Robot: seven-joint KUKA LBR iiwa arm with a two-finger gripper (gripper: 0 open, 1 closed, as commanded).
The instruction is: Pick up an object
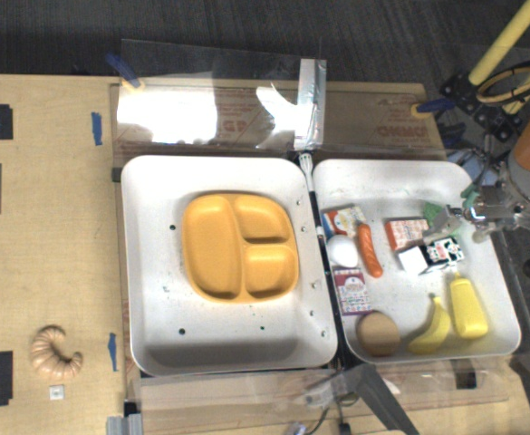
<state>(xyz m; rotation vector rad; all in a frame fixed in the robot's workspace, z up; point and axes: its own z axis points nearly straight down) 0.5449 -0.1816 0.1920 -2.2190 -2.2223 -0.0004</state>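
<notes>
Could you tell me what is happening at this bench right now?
A robot arm is reaching in from the right, with its end effector over the right bin's far right side, above the small items there. Nothing is visibly held. That bin holds a banana, a yellow bottle, a carrot-like orange stick, a white egg, a brown round item and small packets. The left bin holds a yellow divided tray.

Glossy yellow plastic tray [240,246], smooth white bins [147,243]
</notes>
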